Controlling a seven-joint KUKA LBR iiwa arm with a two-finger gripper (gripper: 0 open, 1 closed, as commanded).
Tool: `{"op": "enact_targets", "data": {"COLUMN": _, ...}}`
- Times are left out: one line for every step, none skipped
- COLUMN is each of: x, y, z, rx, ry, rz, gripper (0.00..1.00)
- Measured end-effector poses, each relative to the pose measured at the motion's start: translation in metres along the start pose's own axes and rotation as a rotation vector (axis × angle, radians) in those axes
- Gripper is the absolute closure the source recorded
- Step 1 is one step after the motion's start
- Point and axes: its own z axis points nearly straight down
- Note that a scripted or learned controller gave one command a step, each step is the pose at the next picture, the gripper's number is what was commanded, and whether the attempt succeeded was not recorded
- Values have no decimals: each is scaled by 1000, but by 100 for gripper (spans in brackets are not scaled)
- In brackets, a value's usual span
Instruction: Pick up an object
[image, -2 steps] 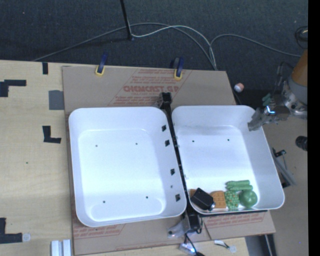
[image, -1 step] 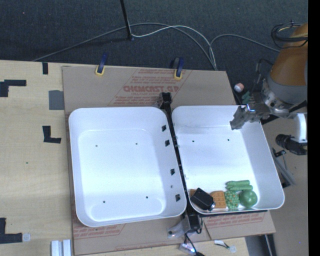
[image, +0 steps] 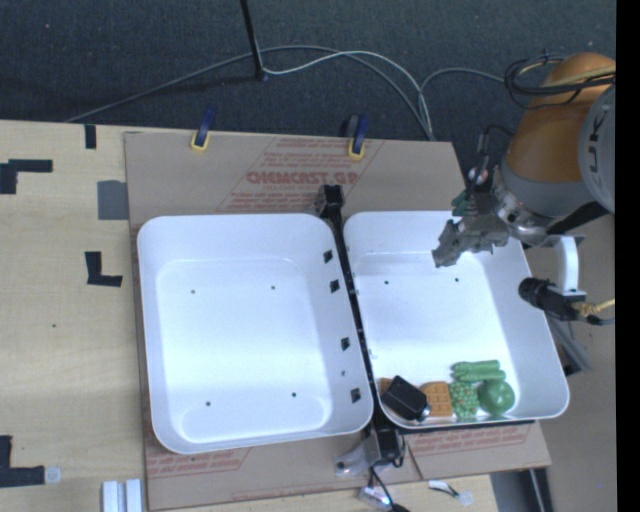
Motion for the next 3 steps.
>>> {"op": "enact_targets", "data": {"x": 58, "y": -1, "z": 10, "rx": 1, "ry": 0, "rz": -1, "gripper": 100}}
{"op": "enact_targets", "data": {"x": 104, "y": -13, "z": 8, "rx": 0, "ry": 0, "rz": -1, "gripper": 100}}
{"op": "enact_targets", "data": {"x": 153, "y": -15, "z": 1, "rx": 0, "ry": 0, "rz": -2, "gripper": 100}}
